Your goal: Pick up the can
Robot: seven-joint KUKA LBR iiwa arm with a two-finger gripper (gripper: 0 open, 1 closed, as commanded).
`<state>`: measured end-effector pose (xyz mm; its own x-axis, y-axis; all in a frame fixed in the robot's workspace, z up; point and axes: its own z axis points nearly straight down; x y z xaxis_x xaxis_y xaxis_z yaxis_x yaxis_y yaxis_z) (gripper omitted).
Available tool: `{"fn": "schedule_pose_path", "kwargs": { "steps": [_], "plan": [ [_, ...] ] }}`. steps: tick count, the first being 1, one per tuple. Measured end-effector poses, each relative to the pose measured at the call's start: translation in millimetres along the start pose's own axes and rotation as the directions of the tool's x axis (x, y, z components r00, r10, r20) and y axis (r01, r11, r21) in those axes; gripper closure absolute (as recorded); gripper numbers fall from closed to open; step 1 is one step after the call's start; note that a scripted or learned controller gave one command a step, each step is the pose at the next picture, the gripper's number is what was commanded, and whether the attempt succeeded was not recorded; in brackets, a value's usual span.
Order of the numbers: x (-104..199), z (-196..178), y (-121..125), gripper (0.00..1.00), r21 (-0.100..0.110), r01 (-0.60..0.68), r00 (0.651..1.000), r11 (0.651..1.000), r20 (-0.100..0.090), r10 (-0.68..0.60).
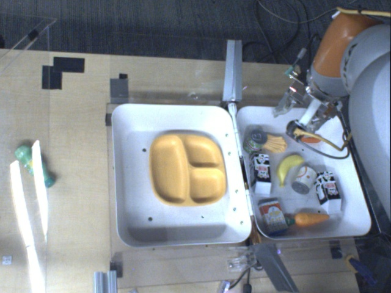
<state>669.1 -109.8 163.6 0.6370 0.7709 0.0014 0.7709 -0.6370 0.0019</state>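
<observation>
**Gripper above the far edge of the right bin, can in the far left corner**

The grey arm point(366, 78), with its orange band point(339, 41), reaches in from the right. The gripper point(287, 105) hangs above the far edge of the right bin point(361, 224), close to the middle of that edge. From this angle it cannot be told whether the gripper is open or closed, and nothing is seen held in it.

The can point(255, 140) is in the far left corner of the right bin, close to the left wall. It has a dark round top and a greenish side. A tan, ridged piece of food point(275, 143) touches its right side. The can sits apart from the gripper, nearer the front and to the left.

Just in front of the can, a small milk carton point(262, 168) stands along the left wall. A banana point(289, 167) lies near the middle of the bin, with a white cup point(303, 179) on its side just to its right. A second milk carton point(328, 188) stands towards the right wall. Along the near edge lie a red and blue packet point(273, 216) and a carrot point(310, 219), almost end to end.

The left bin point(128, 224) holds a yellow divided tray point(186, 168) at its centre. On the bench point(73, 237), well to the left of the bins, rests a small green object point(25, 155)
</observation>
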Motion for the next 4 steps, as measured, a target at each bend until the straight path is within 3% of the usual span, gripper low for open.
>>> {"fn": "schedule_pose_path", "kwargs": {
  "steps": [1, 2, 3, 4],
  "plan": [
    [-19.9, 29.0, -29.2, 0.0, 0.004, 0.055, 0.998, 0.998, 0.002, -0.055],
    [-50.8, -1.5, 42.1, 0.0, 0.0, -0.103, 0.995, 0.995, 0.001, 0.103],
    [-95.7, -4.9, -49.5, 0.0, 0.003, -0.159, 0.987, 0.987, 0.001, 0.159],
    [-127.5, 57.2, -132.7, 0.0, 0.005, -0.164, 0.986, 0.986, 0.003, 0.164]
  ]
}}
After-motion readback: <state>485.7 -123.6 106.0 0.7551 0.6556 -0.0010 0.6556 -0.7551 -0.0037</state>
